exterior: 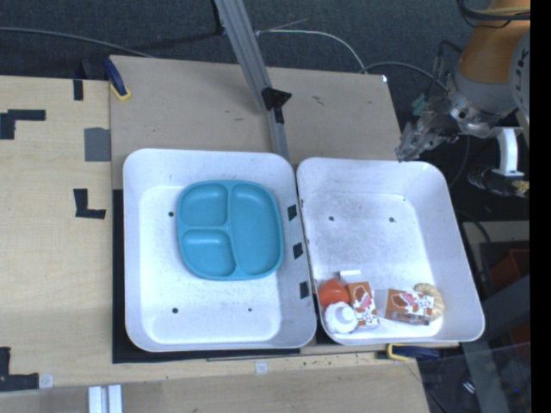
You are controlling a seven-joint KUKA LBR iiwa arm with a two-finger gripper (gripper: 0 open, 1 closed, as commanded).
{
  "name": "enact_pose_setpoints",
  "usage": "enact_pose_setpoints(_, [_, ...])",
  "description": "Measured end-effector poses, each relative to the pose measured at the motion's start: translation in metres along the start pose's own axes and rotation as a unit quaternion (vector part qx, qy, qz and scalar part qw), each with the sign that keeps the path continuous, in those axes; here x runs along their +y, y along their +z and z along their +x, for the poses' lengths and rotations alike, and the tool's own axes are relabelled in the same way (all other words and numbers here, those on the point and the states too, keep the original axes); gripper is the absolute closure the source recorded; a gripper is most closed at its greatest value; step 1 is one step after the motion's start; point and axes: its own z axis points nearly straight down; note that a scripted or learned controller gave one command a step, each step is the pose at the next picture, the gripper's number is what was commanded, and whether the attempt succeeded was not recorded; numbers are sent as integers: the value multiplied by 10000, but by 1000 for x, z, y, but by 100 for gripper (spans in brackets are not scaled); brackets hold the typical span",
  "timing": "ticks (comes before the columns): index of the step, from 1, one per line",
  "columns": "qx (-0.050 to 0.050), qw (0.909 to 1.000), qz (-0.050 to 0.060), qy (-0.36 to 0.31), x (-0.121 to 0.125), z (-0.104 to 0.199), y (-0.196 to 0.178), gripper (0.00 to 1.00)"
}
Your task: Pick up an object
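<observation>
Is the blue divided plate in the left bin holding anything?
Empty: all three compartments of the blue plate show bare blue.

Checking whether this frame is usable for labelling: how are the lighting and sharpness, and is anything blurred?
Camera view: even, soft light, faint shadows along the bin walls, no strong glare on the blue tray. The small objects in the right bin are soft in detail; the gripper is smeared and indistinct.

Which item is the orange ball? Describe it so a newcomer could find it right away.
Start at the right-hand white bin, next to the bin holding the blue divided plate. Go to its near edge, where a few small things are bunched together. The orange ball sits at the left end of that bunch, above a small white bottle; it is the only plain, round, solid-orange thing, while the packets to its right are printed.
</observation>
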Motion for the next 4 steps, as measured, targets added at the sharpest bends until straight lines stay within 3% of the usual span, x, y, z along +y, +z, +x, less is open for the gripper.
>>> enact_pose_setpoints(4, [13,10000,48,-23,-77,213,32,100])
